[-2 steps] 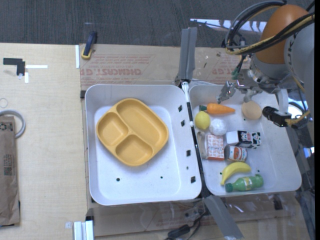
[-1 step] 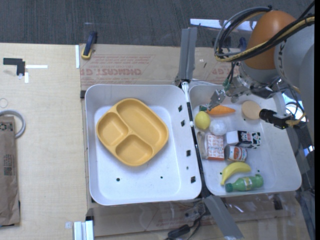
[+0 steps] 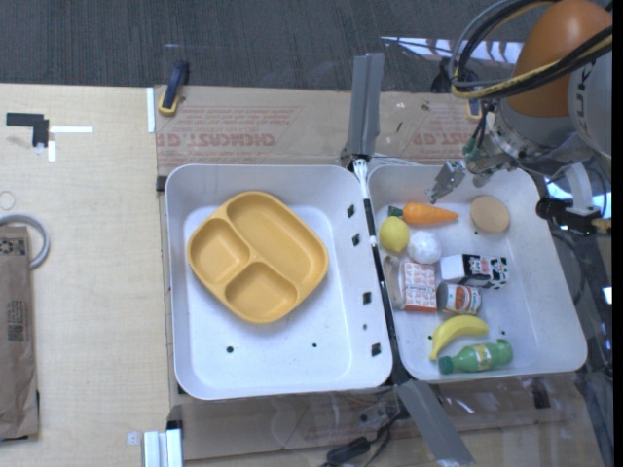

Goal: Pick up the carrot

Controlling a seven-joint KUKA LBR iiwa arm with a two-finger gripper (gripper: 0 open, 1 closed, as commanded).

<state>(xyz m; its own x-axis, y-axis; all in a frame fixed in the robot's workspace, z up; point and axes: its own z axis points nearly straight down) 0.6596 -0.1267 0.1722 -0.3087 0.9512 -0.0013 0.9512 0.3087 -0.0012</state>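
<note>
The carrot lies on its side near the back of the right bin, its thick end toward the divider and its tip pointing toward the egg. The lemon sits just beside its thick end, touching or nearly so, and a white ball is close in front of it. The jaws hang just behind and above the carrot's tip, spread apart and holding nothing.

The likeliest trouble, as I judge it, is crowding. If the jaws come down toward the thick end, one finger could land on the lemon or the ball and shove them, or close on two things at once. Coming down at the thin tip is no safer: the carrot tapers there, so a grip might slide off as it lifts, or the carrot could pivot and drop. It is also round and could roll aside under a finger that touches first. The bin's back wall is near, which leaves little room for the finger on that side.

Farther out lie the small cartons, a can, the banana and a green bottle, well clear of the grasp. The yellow tray rests in the left bin.
</note>
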